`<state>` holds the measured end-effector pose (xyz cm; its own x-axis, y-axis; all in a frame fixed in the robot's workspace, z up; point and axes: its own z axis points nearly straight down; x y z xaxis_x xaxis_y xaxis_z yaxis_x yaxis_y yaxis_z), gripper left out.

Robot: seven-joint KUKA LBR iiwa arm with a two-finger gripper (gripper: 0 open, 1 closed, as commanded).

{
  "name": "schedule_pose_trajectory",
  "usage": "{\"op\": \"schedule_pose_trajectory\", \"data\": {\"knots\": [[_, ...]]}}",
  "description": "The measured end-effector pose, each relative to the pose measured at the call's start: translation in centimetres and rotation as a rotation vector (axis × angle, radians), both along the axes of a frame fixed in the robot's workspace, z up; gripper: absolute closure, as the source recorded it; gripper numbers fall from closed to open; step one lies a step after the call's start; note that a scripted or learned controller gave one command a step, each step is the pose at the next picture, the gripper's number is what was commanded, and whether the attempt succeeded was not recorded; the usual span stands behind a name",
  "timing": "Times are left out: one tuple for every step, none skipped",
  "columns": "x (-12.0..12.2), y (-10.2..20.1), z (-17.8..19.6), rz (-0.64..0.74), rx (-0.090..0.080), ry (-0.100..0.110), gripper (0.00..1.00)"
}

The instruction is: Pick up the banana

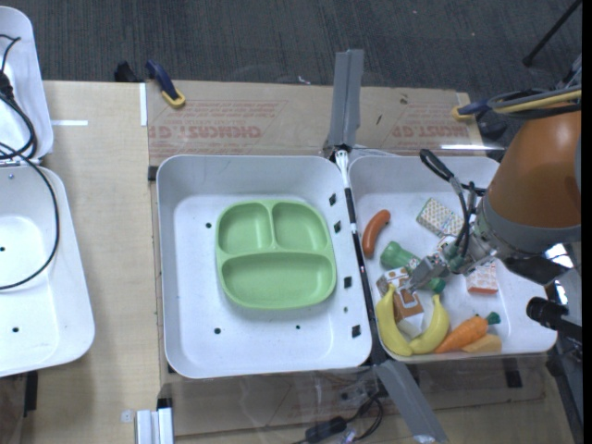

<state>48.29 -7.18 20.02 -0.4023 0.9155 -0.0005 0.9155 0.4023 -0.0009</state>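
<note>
The yellow banana (400, 339) lies curved in the near left corner of the right bin (365, 169). A small orange and white block (408, 302) rests in its bend. My gripper (424, 277) hangs low just above and behind the banana, over that block, reaching in from the right under the grey and orange arm (541, 178). I see nothing gripped by it.
An orange carrot (461, 334) lies right of the banana. A red sausage (374, 232), a green piece (398, 254), a patterned packet (437, 217) and a red and white piece (483, 280) crowd the right bin. A green divided plate (275, 252) sits in the left bin (185, 276).
</note>
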Motion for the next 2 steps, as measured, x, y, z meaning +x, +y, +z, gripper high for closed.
{"op": "schedule_pose_trajectory", "data": {"knots": [[0.1, -5.2, -9.1, -0.030, 0.004, -0.017, 0.00], [0.1, -10.8, 5.0, -0.163, -0.001, -0.001, 0.00]]}}
